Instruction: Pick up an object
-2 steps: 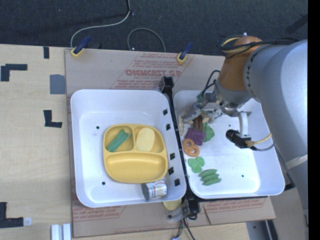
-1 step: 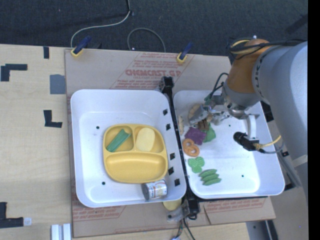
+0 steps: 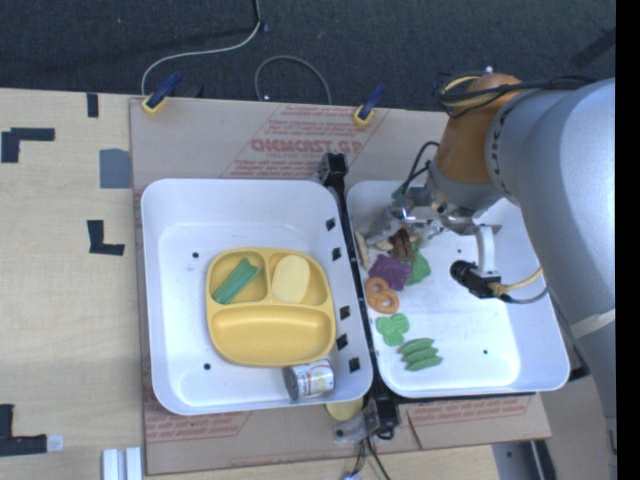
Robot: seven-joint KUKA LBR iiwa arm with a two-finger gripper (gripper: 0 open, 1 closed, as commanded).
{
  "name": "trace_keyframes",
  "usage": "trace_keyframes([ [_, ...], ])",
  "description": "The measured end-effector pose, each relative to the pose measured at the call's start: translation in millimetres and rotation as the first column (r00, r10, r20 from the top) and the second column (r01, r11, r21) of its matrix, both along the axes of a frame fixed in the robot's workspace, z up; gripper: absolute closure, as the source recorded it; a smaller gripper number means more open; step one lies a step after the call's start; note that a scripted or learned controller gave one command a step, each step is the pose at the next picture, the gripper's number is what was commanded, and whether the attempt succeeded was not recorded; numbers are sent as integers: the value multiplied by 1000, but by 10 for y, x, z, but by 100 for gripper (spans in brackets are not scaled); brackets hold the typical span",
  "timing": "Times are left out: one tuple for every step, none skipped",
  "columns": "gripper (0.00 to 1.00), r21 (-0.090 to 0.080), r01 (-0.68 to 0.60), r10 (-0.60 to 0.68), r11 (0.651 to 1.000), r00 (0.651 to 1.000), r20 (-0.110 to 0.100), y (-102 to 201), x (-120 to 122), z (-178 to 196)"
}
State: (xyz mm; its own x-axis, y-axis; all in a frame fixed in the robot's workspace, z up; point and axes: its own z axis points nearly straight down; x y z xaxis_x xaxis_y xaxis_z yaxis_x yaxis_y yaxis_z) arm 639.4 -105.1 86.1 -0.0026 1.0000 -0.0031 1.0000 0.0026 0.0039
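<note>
My gripper (image 3: 398, 236) reaches down into the upper left of the right bin (image 3: 520, 363), right over a small heap of toy food. A purple piece (image 3: 389, 268) and a green piece (image 3: 419, 266) lie just under its tip, touching it or nearly so. Below them rest a brown pretzel (image 3: 381, 295), a green leafy piece (image 3: 393, 329) and a green pea pod (image 3: 420, 354). The gripper's tip is dark and mixed with the heap.
The left bin (image 3: 170, 268) holds a yellow divided plate (image 3: 270, 313) with a green piece (image 3: 236, 280) and a pale yellow piece (image 3: 291, 278) in its top compartments. A small can (image 3: 310, 380) lies below the plate. The grey arm (image 3: 560, 188) covers the right bin's upper right.
</note>
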Motion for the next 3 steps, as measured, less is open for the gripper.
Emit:
trace_keyframes([
  [0,3,0,0,1000,1000,-2,-1,304,-8],
  [100,2,0,0,1000,1000,-2,1,296,89],
  [100,6,-3,3,1000,1000,-1,632,-369,1039],
])
